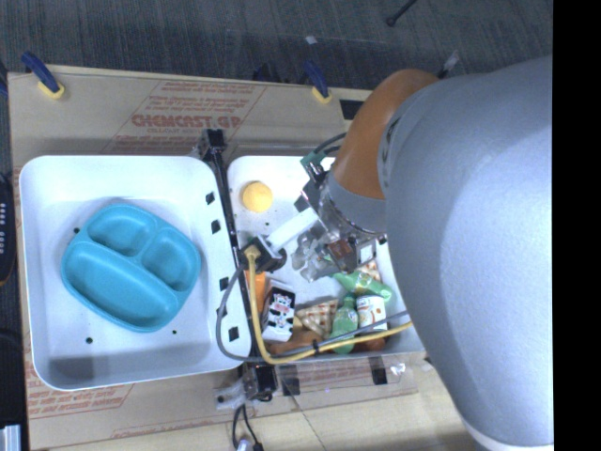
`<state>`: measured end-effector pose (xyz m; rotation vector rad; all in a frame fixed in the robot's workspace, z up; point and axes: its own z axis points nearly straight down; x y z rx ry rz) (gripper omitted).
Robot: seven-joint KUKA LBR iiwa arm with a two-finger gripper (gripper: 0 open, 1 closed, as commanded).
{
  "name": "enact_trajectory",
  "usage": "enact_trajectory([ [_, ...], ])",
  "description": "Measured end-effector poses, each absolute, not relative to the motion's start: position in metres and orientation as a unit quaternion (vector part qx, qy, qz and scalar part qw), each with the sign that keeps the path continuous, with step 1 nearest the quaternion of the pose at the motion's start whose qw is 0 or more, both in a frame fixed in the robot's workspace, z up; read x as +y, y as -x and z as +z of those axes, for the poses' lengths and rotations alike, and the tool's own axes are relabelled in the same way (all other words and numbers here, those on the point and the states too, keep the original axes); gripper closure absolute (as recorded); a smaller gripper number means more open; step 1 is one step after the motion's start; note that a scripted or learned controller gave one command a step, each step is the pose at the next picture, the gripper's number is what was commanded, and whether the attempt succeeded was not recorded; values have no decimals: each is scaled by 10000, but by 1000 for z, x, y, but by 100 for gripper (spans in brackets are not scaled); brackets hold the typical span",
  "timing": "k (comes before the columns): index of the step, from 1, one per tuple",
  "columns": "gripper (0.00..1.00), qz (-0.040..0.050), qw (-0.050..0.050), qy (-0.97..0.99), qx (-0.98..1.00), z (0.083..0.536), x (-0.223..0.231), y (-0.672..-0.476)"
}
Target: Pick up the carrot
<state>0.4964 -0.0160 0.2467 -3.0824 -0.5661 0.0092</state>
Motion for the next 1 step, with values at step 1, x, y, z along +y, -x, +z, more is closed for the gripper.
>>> enact_trajectory([
  [1, 0, 42, 43, 9833, -1817, 246, -15, -496],
])
